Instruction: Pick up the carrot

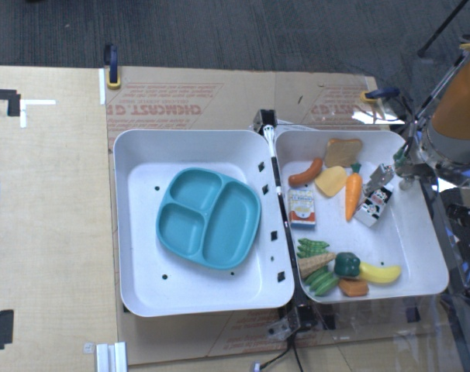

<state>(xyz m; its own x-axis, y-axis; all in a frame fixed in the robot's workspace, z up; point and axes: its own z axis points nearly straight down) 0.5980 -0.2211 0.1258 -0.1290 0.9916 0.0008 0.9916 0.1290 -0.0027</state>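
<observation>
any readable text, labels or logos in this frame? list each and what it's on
Red printed lettering on the cardboard sheet behind the left bin: upside down from this view and too blurred to read reliably.
More red print on the cardboard behind the right bin: too blurred.
Small carton with a blue and red label: print too small.
Black-and-white carton right of the carrot: nothing legible.

Teal divided plate (209, 218) in left bin (134, 285); in right bin (417, 242), toy sausage (305, 172), bread slice (342, 152), banana (379, 272), small milk carton (302, 208), green vegetables (320, 266).
</observation>
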